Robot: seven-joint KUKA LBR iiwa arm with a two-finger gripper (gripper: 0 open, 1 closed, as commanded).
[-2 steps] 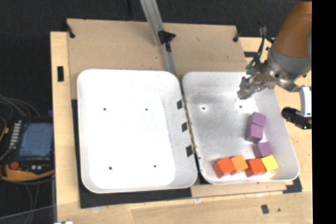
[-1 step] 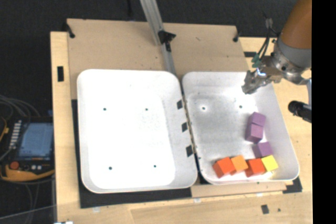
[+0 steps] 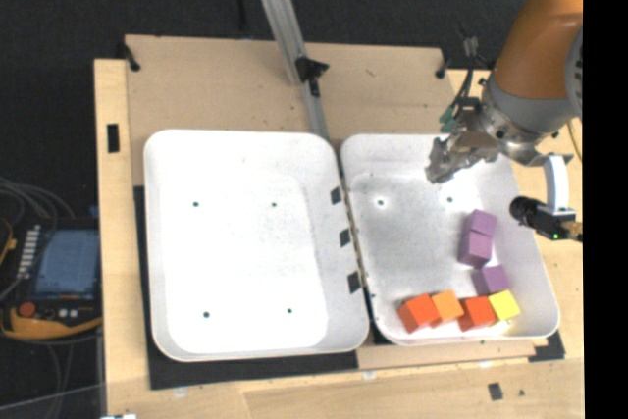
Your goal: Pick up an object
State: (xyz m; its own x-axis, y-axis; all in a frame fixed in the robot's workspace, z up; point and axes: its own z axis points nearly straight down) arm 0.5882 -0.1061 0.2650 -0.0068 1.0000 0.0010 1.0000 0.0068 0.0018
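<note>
**Ana:** Tool (image 3: 444,162) hangs over the upper part of the right bin (image 3: 392,211), above bare white floor. Whether it is released or clenched I cannot tell; it is a dark blur from this angle, and nothing shows beneath it.

**Ben:** And the left bin (image 3: 235,240)?

**Ana:** Nothing in it to aim for. Everything sits in the right bin, toward its near right corner: along the front wall, from left to right, a red-orange block (image 3: 420,312), an orange block (image 3: 446,305), a red block (image 3: 479,312) and a yellow block (image 3: 505,306). A purple block (image 3: 491,278) sits just behind the last two, and a second purple block (image 3: 478,236), the nearest to the tool, stands apart up the bin.

**Ben:** What could go wrong?

**Ana:** I'd judge three risks. A straight descent from here would close on bare floor. The front row looks packed, touching or nearly so, which leaves little room for a finger, so a try there may shove the neighbours. The row also hugs the rim, which could block a finger.

**Ben:** So the lone purple one. How does it lie?

**Ana:** Its long axis seems to run up and down the view, leaning slightly rightward at the top, with open floor on both long sides. A grasp across the short width looks safest.
</note>
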